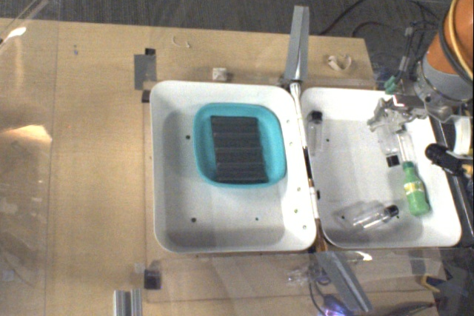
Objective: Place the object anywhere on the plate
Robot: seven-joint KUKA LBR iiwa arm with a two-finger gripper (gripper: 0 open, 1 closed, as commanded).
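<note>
Jaws of the gripper (385,113), at the upper right of the frame above the right bin (348,229), cannot be told as released or clenched. A green bottle (415,190) lies in that bin at the right of the frame, apart from the gripper. Three clear vials (368,215) lie in the same bin. The teal plate (240,145), bearing a dark ribbed insert (238,150), sits in the left bin (222,233) on the wooden surface (74,159).
</note>
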